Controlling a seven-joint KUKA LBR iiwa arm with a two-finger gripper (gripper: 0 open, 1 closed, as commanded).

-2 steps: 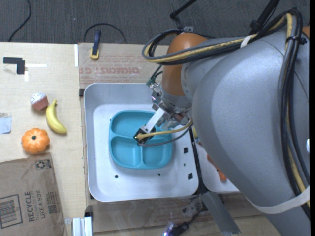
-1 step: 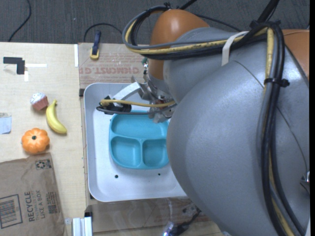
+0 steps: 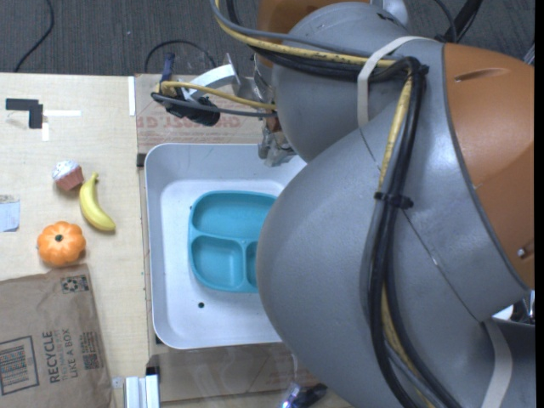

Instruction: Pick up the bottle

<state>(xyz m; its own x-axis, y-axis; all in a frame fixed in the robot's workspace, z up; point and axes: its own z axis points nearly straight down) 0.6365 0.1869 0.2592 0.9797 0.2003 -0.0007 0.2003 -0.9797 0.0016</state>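
- Dark carpet runs along the back, and in front of it a pale wooden bench top [image 3: 85,134] carries everything else.
- Our pincer sits somewhere at the end of the grey arm [image 3: 382,228]. A bit of grey metal [image 3: 274,147] at the back rim of the white bin [image 3: 157,253] may belong to it. We cannot tell how far it is open, nor whether it has hold of anything.
- We cannot tell where the bottle is either. The arm leans over the right side of the bin, so our guess is that the bottle lies under it, since the arm has reached in just there.
- A blue divided tray [image 3: 221,245] lies flat on the bin floor, its right side covered by the arm.
- A yellow hose with a black fitting [image 3: 191,107] juts left from the arm above the bin's back rim, and black and yellow cables [image 3: 255,41] loop over the orange band, likely kept slack so the wrist can turn.
- Well apart on the left lie a banana [image 3: 95,204], a small pumpkin [image 3: 61,243] and a cupcake [image 3: 67,175], near one another, with a brown paper bag [image 3: 47,338] in front. We judge them to be spare items set aside.
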